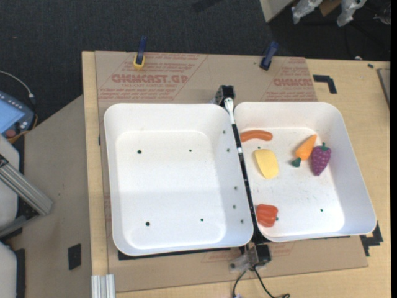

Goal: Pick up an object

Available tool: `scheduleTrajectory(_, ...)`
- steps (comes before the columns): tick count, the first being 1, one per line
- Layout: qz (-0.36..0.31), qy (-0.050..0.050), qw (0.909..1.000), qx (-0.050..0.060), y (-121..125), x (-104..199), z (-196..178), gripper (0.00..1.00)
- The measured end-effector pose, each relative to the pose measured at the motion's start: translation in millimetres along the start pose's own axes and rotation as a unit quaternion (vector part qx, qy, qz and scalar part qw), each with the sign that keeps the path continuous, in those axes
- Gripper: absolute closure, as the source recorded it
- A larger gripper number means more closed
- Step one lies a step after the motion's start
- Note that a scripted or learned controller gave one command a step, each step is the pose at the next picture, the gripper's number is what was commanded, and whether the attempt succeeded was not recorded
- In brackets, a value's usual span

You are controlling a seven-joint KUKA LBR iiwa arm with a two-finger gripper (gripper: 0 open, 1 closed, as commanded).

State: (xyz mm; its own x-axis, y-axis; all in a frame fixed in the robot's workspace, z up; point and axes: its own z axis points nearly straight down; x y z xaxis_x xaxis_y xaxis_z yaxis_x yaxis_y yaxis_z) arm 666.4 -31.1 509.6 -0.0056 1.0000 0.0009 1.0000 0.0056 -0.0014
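— Gripper (327,5) sits at the top right of the camera view, past the bench's far edge and well apart from both bins. Whether it is spread or closed, I cannot tell; it is too small and cluttered up there.

— So which way do the objects lie from it?

— All toward the near side and a little left of it, in the right bin (347,166). The carrot (306,148) and the grapes (320,159) are nearest to it, just beside each other. I judge those the shortest reach.

— Long axes?

— The carrot runs on a diagonal, tip pointing near-left. The sausage (255,136) lies nearly crosswise, close to the wall between the bins. The yellow piece (266,164) is a rounded slab, slightly longer front to back.

— Count them for me.

— Five objects: one sausage, one yellow piece, one carrot, one bunch of grapes, one red pepper (267,214) near the front wall. Two bins; the left bin (124,123) holds none of them. One arm, so no choice there.
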Motion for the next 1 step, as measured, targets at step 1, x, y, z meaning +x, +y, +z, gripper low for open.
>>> scheduleTrajectory(1,-0.002,0.0,1.0,-0.004,0.6,104.6,-11.3,0.0)
